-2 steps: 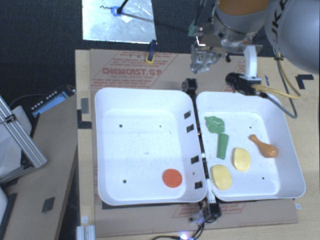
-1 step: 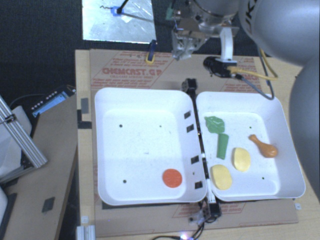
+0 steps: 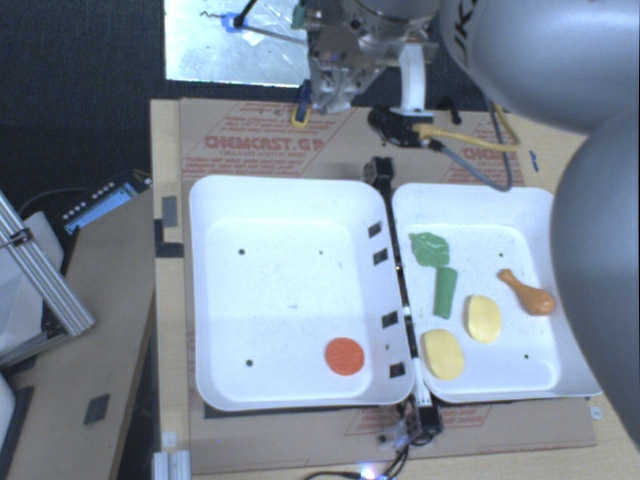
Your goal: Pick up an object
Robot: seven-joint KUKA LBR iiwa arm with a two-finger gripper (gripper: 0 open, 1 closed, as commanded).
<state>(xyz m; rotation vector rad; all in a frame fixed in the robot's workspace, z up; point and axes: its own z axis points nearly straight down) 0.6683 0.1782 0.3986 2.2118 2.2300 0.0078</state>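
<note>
Gripper (image 3: pixel 333 86) beyond bins' far edge, finger state unclear; orange disc (image 3: pixel 345 356) near left bin's (image 3: pixel 215 268) near-right corner.

From my station I see a brown cardboard sheet (image 3: pixel 262 138) printed with red lettering lying on the tabletop (image 3: pixel 100 348) under the bins, across the middle of the frame. At the left edge, an aluminium rail (image 3: pixel 40 273) slants down, with a blue-and-black device (image 3: pixel 100 205) just above it. A shiny metal plate (image 3: pixel 232 23) fills the upper left, a yellow cable (image 3: pixel 470 140) lies upper right.
</note>
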